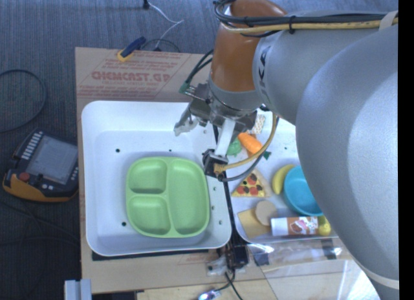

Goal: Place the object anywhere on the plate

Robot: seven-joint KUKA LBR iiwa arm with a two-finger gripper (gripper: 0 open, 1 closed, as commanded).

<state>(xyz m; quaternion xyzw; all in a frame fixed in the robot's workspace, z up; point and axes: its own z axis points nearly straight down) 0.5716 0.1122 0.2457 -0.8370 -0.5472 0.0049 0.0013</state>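
A light green plate [168,196] with three compartments lies in the left white bin [103,163], with nothing on it. My gripper [191,121] hangs over the back right part of that bin, just beyond the plate's far right corner and close to the wall between the two bins. I see nothing held in it. The nearest loose thing is an orange carrot-like piece [250,142] in the right bin [240,231], partly hidden by the wrist.
The right bin also holds a pizza slice [250,186], a yellow banana [279,178], a blue bowl [301,192], a round beige piece [264,211] and a lying bottle [296,225]. The arm covers that bin's back and right. A pendant [45,166] lies left of the bench.
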